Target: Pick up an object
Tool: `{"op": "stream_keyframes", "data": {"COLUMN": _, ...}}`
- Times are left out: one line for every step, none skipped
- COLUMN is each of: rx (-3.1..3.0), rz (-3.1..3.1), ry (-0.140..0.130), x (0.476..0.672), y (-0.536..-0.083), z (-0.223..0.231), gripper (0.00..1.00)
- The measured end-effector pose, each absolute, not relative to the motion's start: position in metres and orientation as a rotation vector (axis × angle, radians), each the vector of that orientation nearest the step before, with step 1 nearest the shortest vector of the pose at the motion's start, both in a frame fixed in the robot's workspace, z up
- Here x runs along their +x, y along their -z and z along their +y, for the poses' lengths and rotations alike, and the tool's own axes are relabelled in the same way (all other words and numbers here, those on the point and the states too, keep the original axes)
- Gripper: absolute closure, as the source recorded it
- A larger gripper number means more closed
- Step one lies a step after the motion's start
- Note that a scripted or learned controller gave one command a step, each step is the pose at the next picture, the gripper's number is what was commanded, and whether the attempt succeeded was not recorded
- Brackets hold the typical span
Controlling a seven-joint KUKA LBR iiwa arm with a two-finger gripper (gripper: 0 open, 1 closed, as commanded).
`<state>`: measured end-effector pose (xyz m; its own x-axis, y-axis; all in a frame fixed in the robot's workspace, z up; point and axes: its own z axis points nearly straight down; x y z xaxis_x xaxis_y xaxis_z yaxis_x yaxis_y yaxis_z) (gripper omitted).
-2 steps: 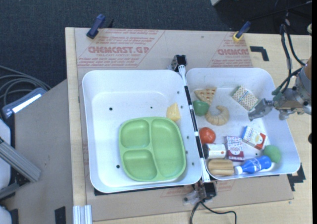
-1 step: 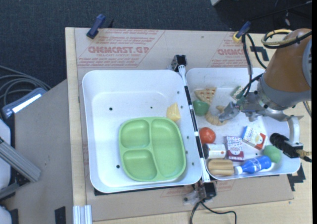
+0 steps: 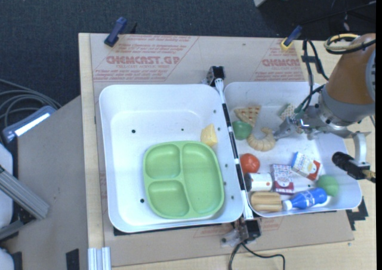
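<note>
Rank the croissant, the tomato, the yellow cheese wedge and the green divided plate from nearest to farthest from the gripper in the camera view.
From the gripper in the right bin:
1. Croissant, just to its left, same bin.
2. Tomato, lower left, by the divider.
3. Yellow cheese wedge, across the divider in the left bin.
4. Green divided plate, left bin's near half.

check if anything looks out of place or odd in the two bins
One thing stands out: a yellow wedge, maybe toy cheese, lies alone in the left bin by the green divided plate, while the other toy food is crowded in the right bin. There a blue bottle lies on its side. Nothing looks spilled or broken.
</note>
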<state>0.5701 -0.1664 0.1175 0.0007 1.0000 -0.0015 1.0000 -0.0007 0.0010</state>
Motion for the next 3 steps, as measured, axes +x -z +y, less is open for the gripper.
{"op": "stream_keyframes", "data": {"rx": 2.212, "rz": 2.216, "ry": -0.007, "x": 0.639, "y": -0.09, "z": -0.201, "gripper": 0.0}}
{"op": "stream_keyframes", "data": {"rx": 2.209, "rz": 2.223, "ry": -0.028, "x": 0.643, "y": -0.102, "z": -0.194, "gripper": 1.0}}
{"op": "stream_keyframes", "data": {"rx": 2.209, "rz": 2.224, "ry": -0.027, "x": 0.643, "y": -0.102, "z": -0.194, "gripper": 0.0}}
